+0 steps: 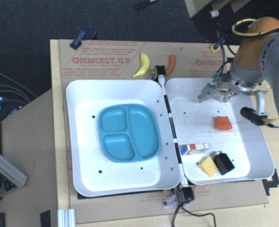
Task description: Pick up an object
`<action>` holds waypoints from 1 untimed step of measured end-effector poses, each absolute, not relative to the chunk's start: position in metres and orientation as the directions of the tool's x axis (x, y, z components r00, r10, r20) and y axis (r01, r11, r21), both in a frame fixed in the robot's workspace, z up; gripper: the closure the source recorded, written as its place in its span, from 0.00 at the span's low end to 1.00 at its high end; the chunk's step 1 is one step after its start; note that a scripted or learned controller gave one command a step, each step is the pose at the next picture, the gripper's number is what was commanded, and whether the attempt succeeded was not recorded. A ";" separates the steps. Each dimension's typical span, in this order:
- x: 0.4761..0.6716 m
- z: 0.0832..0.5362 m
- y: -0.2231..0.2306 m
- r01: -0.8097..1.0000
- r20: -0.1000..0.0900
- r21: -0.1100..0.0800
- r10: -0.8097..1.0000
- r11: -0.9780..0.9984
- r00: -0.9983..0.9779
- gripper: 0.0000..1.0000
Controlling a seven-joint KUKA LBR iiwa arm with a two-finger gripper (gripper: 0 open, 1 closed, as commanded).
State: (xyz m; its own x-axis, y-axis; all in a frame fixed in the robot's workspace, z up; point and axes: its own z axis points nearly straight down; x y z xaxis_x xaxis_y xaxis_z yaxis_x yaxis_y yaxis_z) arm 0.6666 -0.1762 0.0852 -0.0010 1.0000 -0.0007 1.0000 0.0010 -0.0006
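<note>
Gripper (218, 90) over right bin (253, 145) far edge; grip state unclear.

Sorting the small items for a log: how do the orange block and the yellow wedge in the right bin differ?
The orange block lies alone mid-bin; the yellow wedge sits near the front edge, touching a black block. The wedge looks triangular, the orange block squarish. Both lie in the right bin.
</note>
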 end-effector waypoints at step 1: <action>0.667 0.085 -0.183 1.000 -0.002 0.001 1.000 0.000 0.000 0.00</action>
